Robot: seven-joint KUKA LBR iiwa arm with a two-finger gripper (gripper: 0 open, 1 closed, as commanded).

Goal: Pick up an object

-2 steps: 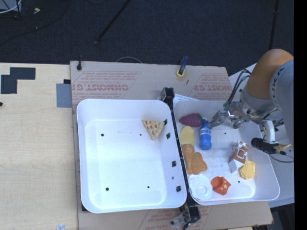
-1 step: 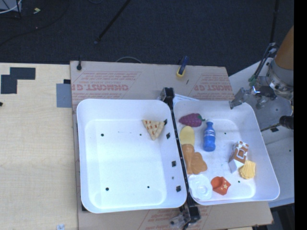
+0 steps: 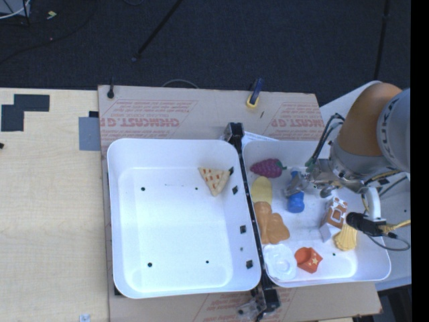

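Over the right white bin point(image 3: 375, 270), the gripper point(image 3: 299, 182) hung low beside the small blue plastic object point(image 3: 295, 202); whether its fingers were apart or together could not be told. No object was seen held. The step in hand appeared to be the approach. A purple grape-cluster toy point(image 3: 267, 168) and a yellow rounded toy point(image 3: 261, 191) lay near. The next move called for centring over the blue object before closing.

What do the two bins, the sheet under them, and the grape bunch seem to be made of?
Bins: probably moulded plastic; smooth, glossy white walls with rounded corners.
Sheet: corrugated cardboard, matte brown with red printed lettering.
Grape bunch: likely toy plastic or rubber; evenly purple and lumpy. Too small to be sure.
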